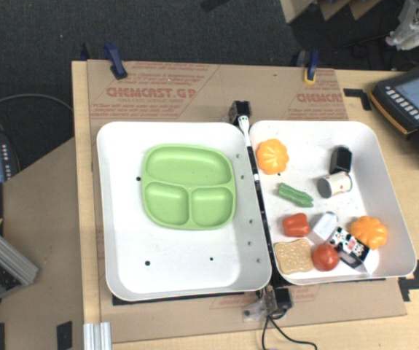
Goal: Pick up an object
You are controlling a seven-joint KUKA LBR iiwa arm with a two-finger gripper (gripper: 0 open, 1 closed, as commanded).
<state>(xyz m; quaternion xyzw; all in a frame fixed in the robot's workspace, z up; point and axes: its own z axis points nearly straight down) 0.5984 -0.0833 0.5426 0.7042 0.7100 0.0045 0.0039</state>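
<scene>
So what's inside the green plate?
Nothing that I can see. The green plate sits in the left bin, and its three sections look bare. The toy food, like the two little pumpkins, is in the right bin. What's under the plate is hidden.

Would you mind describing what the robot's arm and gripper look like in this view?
A pale grey mechanical part at the top right corner, beyond the bench, may belong to the arm. It looks whitish grey and knobbly, with darker recesses. It is too blurred to make out any band, cable or marking.
</scene>
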